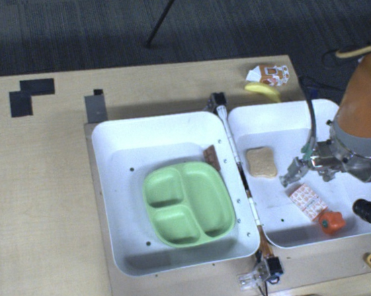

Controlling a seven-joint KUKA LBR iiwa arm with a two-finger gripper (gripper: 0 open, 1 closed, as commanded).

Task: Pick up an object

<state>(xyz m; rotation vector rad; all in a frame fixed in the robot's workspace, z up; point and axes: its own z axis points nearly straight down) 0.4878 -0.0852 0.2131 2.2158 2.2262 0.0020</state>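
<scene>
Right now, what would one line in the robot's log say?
claw: over right bin, holds nothing | nearest: tan sponge, red-patterned packet | left bin: green tray

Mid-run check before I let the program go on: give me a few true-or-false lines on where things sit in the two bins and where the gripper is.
1. The green divided plate lies in the left bin. True.
2. The tan sponge-like square lies in the left bin. False: it lies in the right bin, near the divider.
3. The gripper is over the right bin, between the tan square and the red-and-white patterned packet. True.
4. The small orange object sits on the green plate. False: it lies at the right bin's near edge, beside the packet.
5. A yellow banana-like item lies outside the bins, on the bench. True.
</scene>
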